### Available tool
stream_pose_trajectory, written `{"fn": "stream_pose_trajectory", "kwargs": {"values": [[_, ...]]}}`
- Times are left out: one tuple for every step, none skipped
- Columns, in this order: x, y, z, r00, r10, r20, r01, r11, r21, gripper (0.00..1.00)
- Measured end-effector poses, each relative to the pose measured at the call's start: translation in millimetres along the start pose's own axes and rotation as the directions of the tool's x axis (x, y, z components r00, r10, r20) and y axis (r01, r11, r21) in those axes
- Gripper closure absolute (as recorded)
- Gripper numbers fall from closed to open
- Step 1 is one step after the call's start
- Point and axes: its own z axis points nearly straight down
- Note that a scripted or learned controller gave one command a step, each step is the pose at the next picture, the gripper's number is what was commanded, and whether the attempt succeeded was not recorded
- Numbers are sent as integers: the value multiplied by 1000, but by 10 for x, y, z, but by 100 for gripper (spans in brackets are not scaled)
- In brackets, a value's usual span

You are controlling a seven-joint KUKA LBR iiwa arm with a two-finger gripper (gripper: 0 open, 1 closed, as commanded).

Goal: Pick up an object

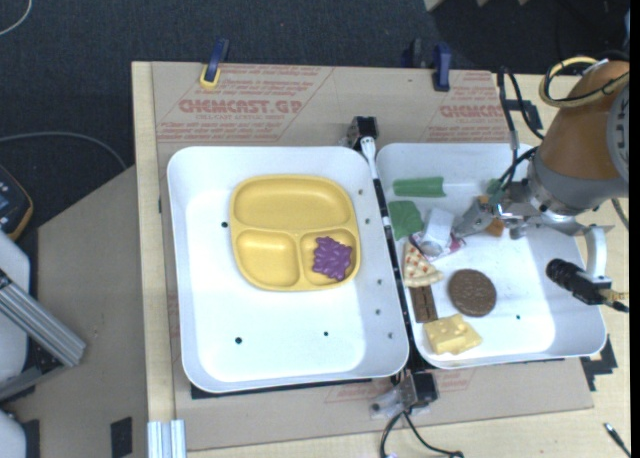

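Note:
My gripper point(468, 224) is low in the right bin point(535, 296), near its middle, pointing left. Just left of its tip lies a small white and pink object point(436, 238), touching or nearly touching it. Around it are a green cylinder point(418, 187), a green flat piece point(405, 218), a pizza slice point(420, 266), a brown bar point(424, 301), a round brown cookie point(472, 292) and a yellow cheese wedge point(451, 334). I see nothing lifted off the bin floor.
The left bin point(280, 341) holds a yellow divided plate point(292, 198) with purple grapes point(333, 257) in its lower right compartment. A black part point(574, 280) juts over the right bin's right side. The grey and orange arm point(590, 146) overhangs the far right corner.

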Motion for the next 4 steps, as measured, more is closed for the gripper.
{"fn": "stream_pose_trajectory", "kwargs": {"values": [[6,18,254,1000,-2,-4,2,1000,3,0],[13,50,115,1000,-2,-3,2,1000,-9,100],[-26,40,-516,1000,-1,3,1,1000,-5,100],[-31,58,-1059,1000,-2,3,2,1000,-7,100]]}}
